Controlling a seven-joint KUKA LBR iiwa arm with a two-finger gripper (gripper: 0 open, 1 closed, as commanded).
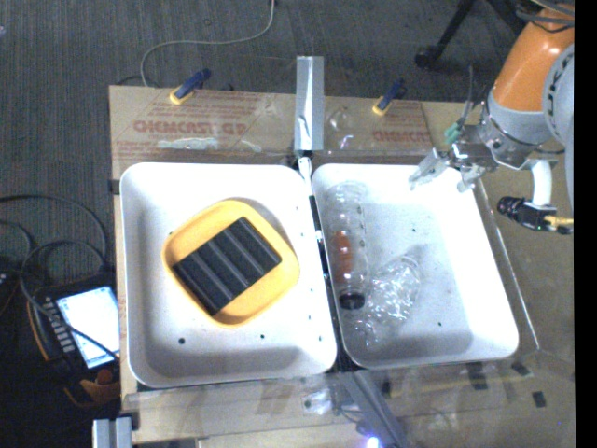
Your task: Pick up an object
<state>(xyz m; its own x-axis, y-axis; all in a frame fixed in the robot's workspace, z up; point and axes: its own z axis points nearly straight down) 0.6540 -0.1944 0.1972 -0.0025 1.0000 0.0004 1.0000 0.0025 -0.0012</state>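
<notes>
Hovering at the upper right of the frame, the gripper [446,168] of the grey arm [536,73] with its orange band is seen above the far right corner of the right bin [466,334], its fingers spread apart with nothing between them. Two shallow white bins are shown side by side on the worktop [215,129], which is covered with a brown board bearing red lettering. A clear plastic bottle [345,241] is seen lying lengthwise along the left wall of the right bin, its dark cap towards the lower edge of the frame, with some reddish content visible inside. Just beside it, towards the lower centre of that bin, a crumpled piece of clear plastic [392,292] is found, touching or nearly touching the bottle. The left bin [149,343] is occupied by a yellow object with a black ribbed top [230,261], laid at a slant near its middle. Two blue and yellow clamps [189,85] are fixed at the far edge of the worktop, and a small lit screen [84,323] is glimpsed on the floor at the lower left of the frame.
</notes>
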